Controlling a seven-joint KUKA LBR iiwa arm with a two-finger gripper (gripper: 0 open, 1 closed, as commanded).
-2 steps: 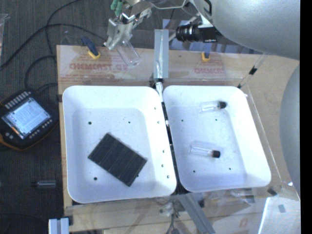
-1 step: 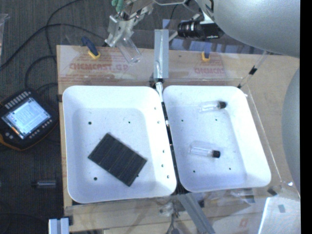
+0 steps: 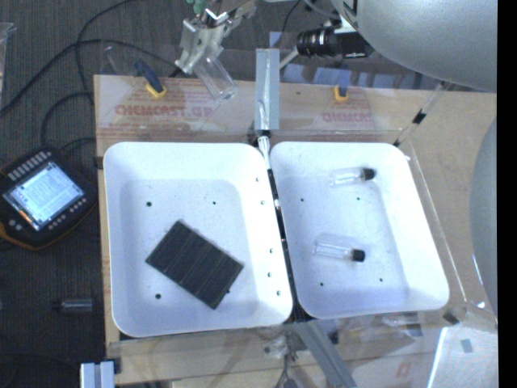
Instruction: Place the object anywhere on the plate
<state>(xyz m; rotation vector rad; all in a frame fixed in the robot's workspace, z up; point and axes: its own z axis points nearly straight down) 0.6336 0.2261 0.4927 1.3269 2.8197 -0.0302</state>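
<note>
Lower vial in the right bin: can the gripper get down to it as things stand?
Probably yes. The lower vial lies alone on the bin floor, apart from the upper vial and the walls. The gripper sits beyond the bins.

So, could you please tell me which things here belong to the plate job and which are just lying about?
Part of the job:
- dark plate in the left bin
- two clear vials, and, in the right bin
- gripper, above the bench's far edge

Lying about:
- handheld controller left of the bench
- cables
</note>
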